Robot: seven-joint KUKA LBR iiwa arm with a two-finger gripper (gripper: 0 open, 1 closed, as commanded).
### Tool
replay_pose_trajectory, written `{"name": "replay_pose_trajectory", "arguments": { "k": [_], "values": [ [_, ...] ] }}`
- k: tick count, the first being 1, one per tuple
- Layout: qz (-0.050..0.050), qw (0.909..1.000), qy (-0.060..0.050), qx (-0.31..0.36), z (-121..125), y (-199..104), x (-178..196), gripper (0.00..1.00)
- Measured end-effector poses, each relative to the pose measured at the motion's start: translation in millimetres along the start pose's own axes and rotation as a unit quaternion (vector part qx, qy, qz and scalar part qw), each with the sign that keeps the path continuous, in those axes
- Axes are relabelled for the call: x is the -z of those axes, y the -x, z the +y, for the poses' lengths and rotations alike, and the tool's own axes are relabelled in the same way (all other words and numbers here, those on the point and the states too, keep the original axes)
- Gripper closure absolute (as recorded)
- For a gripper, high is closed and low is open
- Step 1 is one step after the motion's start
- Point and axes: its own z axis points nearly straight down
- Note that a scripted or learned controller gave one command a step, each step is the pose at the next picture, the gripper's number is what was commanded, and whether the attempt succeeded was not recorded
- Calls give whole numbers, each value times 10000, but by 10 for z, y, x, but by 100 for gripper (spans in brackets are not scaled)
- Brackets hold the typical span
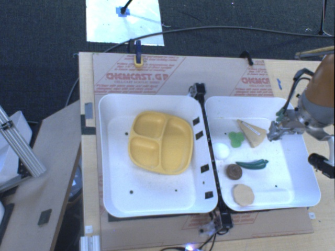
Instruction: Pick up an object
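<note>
The gripper (273,133) hangs beside the wedge (253,133), fingers' state I cannot tell, and must drop onto it next.

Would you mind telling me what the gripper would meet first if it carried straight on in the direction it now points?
Probably the tan wedge. The gripper points toward the view's left, and the wedge lies just beyond its tip in the right bin. Its height above the bin floor is unclear, so it might pass over.

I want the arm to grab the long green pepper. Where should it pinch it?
Probably the middle of the green pepper, coming straight down. It lies flat, long and thin, running left to right, so the pincer should close across its narrow width.
</note>
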Motion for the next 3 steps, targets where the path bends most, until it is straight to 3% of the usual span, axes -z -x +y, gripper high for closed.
{"name": "replay_pose_trajectory", "arguments": {
  "k": [1, 3],
  "values": [
    [0, 10000, 8, 30, 23, 5, 538, 100],
    [19, 10000, -17, 58, -37, -1141, 605, 100]
  ]
}}
